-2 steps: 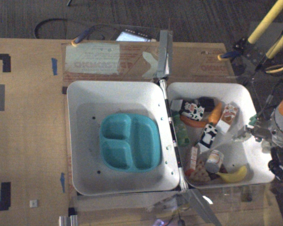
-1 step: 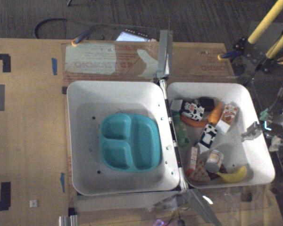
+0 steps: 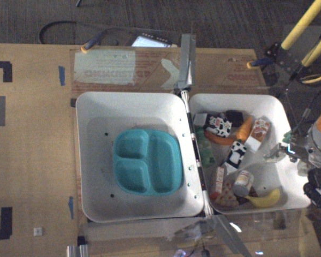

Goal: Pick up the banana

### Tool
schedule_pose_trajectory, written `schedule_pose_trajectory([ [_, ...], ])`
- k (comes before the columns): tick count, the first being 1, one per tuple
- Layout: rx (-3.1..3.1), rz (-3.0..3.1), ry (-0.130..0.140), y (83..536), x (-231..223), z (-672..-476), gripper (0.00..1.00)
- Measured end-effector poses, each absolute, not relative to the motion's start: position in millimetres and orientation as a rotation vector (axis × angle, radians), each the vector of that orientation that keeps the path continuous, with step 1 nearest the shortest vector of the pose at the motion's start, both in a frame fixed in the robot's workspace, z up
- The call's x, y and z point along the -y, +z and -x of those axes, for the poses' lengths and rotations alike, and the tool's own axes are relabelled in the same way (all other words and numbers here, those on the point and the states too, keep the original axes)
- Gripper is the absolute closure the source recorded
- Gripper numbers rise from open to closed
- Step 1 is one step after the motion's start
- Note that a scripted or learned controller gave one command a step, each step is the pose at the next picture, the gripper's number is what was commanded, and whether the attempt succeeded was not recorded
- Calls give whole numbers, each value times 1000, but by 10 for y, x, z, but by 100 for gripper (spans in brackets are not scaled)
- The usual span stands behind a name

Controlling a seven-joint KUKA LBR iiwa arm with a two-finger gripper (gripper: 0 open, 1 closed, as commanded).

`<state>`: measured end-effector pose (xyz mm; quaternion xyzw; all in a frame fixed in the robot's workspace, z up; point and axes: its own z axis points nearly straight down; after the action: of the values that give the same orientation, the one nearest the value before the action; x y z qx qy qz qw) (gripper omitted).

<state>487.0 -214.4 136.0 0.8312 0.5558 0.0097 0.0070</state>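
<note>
Camera view shows the arm (image 3: pixel 316 143) cut off at the right edge, its gripper (image 3: pixel 281 150) a blurred metallic shape over the right bin's (image 3: pixel 275 107) right side; how it is set cannot be made out. The banana (image 3: pixel 266 198) lies near that bin's front wall, just beside a small can (image 3: pixel 243 182). A teal tray (image 3: pixel 147 162) sits in the left bin (image 3: pixel 96 111).

Arm enters at desk's right edge, about mid-height, mostly cut off by the frame. Grey wrist housing with an orange patch above it sits at the far right. Claw (image 3: pixel 281 150) pokes leftward, metallic and blurred, over the right side of the desk. Finger state unreadable. Dark cabling hangs below the wrist.
</note>
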Motion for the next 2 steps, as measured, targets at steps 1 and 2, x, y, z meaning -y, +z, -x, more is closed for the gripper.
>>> schedule_pose_trajectory([
  [1,-1738,-2600,31,1359,2144,-4872,0],
  [2,-1738,-2600,31,1359,2144,-4873,0],
])
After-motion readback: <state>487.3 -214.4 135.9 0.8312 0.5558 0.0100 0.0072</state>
